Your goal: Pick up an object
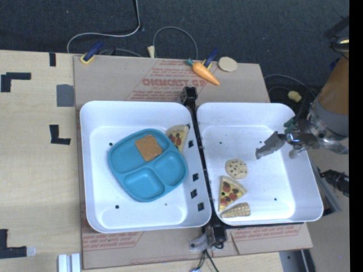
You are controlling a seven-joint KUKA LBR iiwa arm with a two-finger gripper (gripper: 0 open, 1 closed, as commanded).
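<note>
- Gripper (266,150) hangs over the right bin (295,208), reaching in from the right edge; whether it is open or closed cannot be told from this slant, and nothing shows in its hold.
- Nearest candidate is the cookie (236,168), lying flat on the right bin's floor just below and left of the gripper, apart from it.
- Just below the cookie lies a pizza slice (231,192), and under that a pale crust piece (236,210), the two nearly touching.
- Cookie looks like a toy: probably light, stiff and smooth, so it may slip or skate on the white floor when pinched.
- Best hold, as a judgement, is across its round edge from straight above, since it lies low and flat with little to grip.
- Pizza slice offers straight sides to clamp, but the crust piece beside it crowds one side.
- Left bin (96,208) holds a blue tray (164,174) with a toast (149,148) in it, and a second slice (178,136) by the tray's upper right rim.
- Carrot (204,73) lies outside the bins on the cardboard (113,78).
</note>
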